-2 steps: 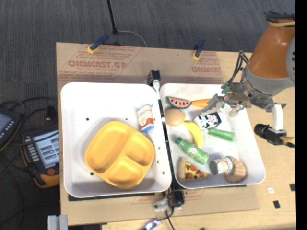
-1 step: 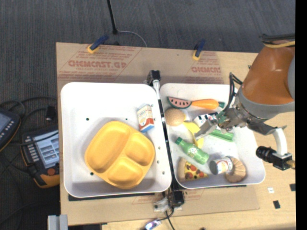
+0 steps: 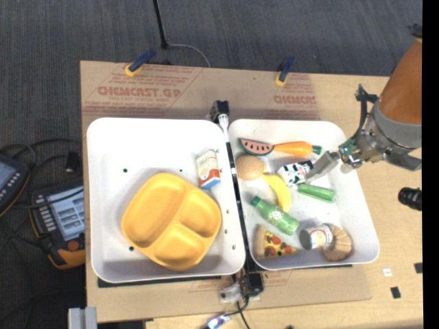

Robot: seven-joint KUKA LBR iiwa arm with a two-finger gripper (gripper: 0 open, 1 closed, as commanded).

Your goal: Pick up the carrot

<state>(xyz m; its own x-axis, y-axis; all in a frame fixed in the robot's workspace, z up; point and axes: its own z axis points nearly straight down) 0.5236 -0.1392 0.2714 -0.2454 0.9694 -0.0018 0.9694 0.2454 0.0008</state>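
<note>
Your carrot [image 3: 293, 148] lies at the back of the right bin [image 3: 357, 204], just right of the watermelon slice [image 3: 255, 145] and above the black-and-white carton [image 3: 296, 173]. Its long axis runs nearly side to side across the view, with the green top at the right end and the orange tip pointing left toward the slice. The gripper [image 3: 317, 171] hangs low over the bin, its fingers reaching down and left; you cannot tell whether the jaws are parted or closed, and nothing is visible between them. From the fingertips the carrot lies up and slightly left, near but apart. The fingers sit closer to the carton and the green piece [image 3: 316, 192] below. You'd likely need to shift toward the back wall and close across the carrot's short width
</note>
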